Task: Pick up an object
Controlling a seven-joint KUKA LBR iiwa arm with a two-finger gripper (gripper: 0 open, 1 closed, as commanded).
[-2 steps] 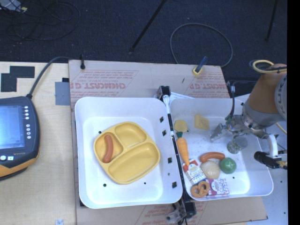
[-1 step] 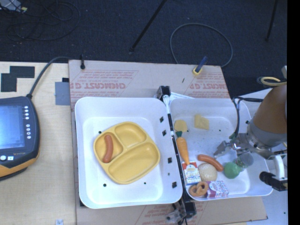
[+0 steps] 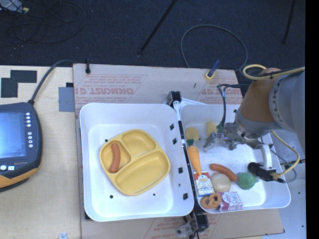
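Observation:
My gripper (image 3: 219, 144) hangs over the upper middle of the right bin (image 3: 279, 195), its fingers spread open with nothing between them. Just below it lie a carrot (image 3: 193, 158) along the bin's left wall and a red sausage (image 3: 224, 171). A green ball (image 3: 245, 180), a beige round piece (image 3: 221, 182), a small carton (image 3: 203, 183), a pretzel (image 3: 213, 200) and a pink packet (image 3: 232, 200) crowd the bin's front. Two yellow pieces (image 3: 191, 133) (image 3: 212, 128) sit left of the gripper near the back.
The left bin (image 3: 92, 128) holds a yellow divided plate (image 3: 142, 171) with a sausage (image 3: 115, 157) in its left compartment. A teach pendant (image 3: 15, 143) lies at the far left of the bench. Cables (image 3: 286, 158) trail from the arm's wrist over the right bin's right side.

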